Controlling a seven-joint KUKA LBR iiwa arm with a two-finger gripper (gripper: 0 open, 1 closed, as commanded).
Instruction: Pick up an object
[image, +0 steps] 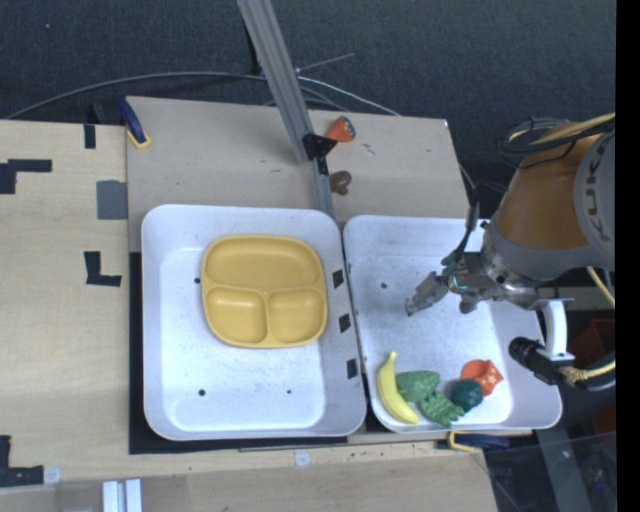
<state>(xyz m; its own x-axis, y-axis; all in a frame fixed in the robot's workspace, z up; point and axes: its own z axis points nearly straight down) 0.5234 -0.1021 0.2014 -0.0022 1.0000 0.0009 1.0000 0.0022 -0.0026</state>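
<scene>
My gripper (441, 300) hangs over the middle of the right bin (400, 250), open, with nothing between its fingers. One fingertip (416, 301) points down-left and the other sits to its right. Toys are bunched at the bin's near edge, below the gripper: a yellow banana (392, 392), a green leafy piece (418, 382), a second green piece (437, 407), a dark teal ball (466, 394) and an orange-red piece (483, 373). The gripper is well apart from all of them.
The left bin (170, 330) holds a yellow divided plate (265, 290) in its far half. A grey pole (285, 80) rises from the bench behind the bins, with a small orange item (342, 128) beside it.
</scene>
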